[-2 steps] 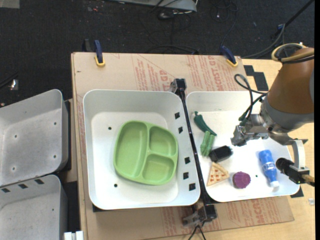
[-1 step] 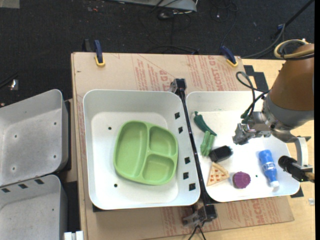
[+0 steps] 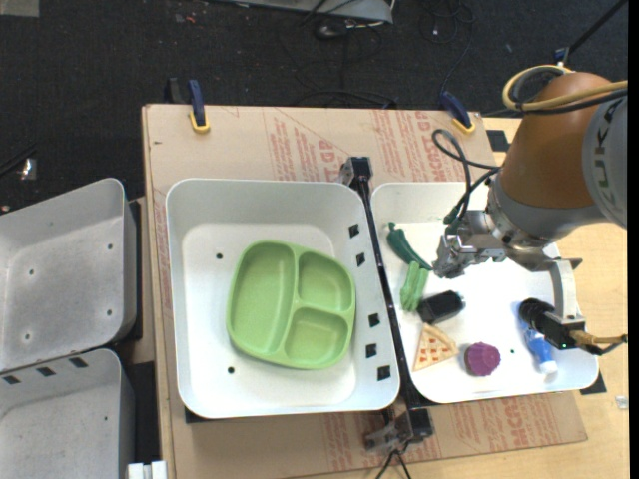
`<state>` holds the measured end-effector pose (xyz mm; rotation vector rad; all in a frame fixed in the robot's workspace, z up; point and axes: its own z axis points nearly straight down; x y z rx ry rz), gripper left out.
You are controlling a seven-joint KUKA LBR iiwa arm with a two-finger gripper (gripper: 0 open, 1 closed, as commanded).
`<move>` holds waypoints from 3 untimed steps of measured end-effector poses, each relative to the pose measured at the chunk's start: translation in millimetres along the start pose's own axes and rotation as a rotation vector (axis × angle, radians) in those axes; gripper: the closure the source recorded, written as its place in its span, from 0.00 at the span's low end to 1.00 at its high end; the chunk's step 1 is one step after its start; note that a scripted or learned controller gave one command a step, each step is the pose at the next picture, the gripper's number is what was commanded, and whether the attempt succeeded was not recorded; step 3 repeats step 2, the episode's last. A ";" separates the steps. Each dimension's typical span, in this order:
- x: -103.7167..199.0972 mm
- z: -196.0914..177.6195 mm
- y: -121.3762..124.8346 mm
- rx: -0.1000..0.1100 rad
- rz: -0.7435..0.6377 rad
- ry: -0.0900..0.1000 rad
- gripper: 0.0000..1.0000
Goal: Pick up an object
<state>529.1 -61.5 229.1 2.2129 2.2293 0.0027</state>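
Green tray [image 3: 292, 305]; purple ball [image 3: 483, 358]

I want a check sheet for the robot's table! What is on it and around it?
Surface: cardboard-topped bench bearing left bin and right bin.
Job's things: in the right bin, green toy, black block, pizza-slice toy, purple ball, blue-and-white item.
Clutter: green divided plate in the left bin.
Grippers: gripper low over the right bin, above the black block.
Cables: black cables by the arm; more on the floor.
Surroundings: dark floor, white trays at left.
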 end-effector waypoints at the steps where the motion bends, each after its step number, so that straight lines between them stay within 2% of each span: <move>1: 49.7 9.2 4.5 0.003 0.000 0.000 1.00; 2: 112.4 2.8 9.8 0.001 -0.002 0.001 1.00; 3: 112.4 2.8 9.8 0.001 -0.002 0.001 1.00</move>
